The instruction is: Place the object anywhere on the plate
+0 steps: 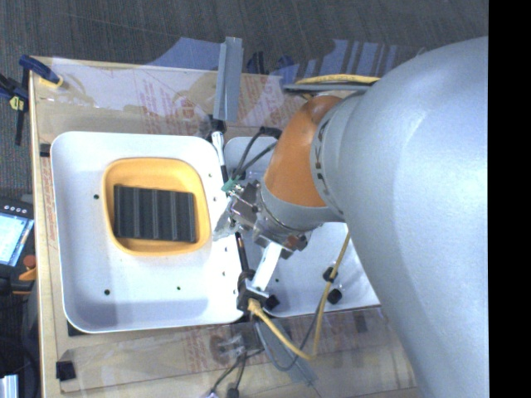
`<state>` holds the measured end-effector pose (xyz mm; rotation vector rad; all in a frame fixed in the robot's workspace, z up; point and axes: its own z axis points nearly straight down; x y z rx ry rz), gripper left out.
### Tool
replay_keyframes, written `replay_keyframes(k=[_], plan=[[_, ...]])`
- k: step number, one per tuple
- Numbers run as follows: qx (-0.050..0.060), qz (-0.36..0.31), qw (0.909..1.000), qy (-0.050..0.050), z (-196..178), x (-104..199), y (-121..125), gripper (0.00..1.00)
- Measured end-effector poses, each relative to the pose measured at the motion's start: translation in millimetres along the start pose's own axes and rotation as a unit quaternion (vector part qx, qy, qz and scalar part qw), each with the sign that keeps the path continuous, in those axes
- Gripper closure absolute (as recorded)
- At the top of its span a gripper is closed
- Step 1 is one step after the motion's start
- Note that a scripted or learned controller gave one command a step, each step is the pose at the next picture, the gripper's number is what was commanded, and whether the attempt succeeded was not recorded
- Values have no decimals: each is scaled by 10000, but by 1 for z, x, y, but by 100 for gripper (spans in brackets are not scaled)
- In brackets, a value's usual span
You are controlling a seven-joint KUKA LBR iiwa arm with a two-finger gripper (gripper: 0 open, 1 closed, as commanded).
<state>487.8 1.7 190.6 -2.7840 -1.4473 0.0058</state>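
So, camera view, quick rundown:
plate: yellow plate [155, 171] w/ dark ribbed center, sits in left bin [83, 288], upper-middle.
arm: KUKA arm [398, 181] covers most of right bin [353, 276], wrist over the seam btwn bins.
gripper: gripper [231, 214] tucked under wrist, can't tell its state or if it's carrying anything.
object: can't spot it, prob hidden under arm.
key relation: plate lies left of gripper, near, so imo next move goes leftward.

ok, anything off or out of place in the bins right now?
Nothing spilled or damaged. The yellow plate sits flat in the left bin, dark ridged insert squarely inside it. The arm covers most of the right bin, so its contents can't be judged.
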Motion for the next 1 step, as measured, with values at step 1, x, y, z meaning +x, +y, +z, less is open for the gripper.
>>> replay_keyframes(k=[1], plan=[[-1, -756, 9971, 0, -30, -6, 56, 0]])
